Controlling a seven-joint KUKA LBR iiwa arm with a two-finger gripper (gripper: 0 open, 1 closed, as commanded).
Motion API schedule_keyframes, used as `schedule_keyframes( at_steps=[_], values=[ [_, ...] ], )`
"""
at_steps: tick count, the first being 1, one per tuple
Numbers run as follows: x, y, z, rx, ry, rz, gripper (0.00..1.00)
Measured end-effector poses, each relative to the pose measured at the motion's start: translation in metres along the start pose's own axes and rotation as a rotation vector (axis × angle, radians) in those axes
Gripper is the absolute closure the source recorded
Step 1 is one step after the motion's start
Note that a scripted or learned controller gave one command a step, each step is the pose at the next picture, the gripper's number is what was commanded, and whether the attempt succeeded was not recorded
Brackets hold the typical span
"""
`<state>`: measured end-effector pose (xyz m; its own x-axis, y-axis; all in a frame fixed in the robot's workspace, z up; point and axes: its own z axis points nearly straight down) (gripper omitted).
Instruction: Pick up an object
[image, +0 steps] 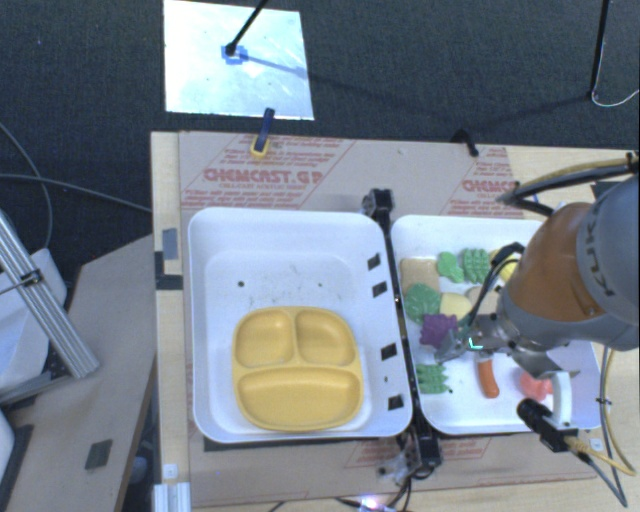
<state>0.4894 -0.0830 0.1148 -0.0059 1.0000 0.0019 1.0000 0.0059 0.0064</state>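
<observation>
The right bin holds several toy foods: green leafy pieces, another green piece, a purple grape bunch, a small green piece, an orange carrot-like stick, a pale yellow piece and a pink-red piece. My gripper reaches in from the right and hangs low over the middle of this bin, right beside the purple bunch. The arm's wrist covers the bin's right part.
The left bin holds a yellow divided plate at its front. A black divider with clips runs between the bins. Both bins rest on a cardboard sheet. A metal frame stands at the left.
</observation>
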Motion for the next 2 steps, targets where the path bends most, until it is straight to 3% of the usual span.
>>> schedule_keyframes(
  at_steps=[1,2],
  values=[
    [0.04,-0.001,-0.073,-0.001,-0.001,-0.003,0.0],
    [-0.03,-0.005,0.003,0.011,-0.004,0.012,0.0]
  ],
)
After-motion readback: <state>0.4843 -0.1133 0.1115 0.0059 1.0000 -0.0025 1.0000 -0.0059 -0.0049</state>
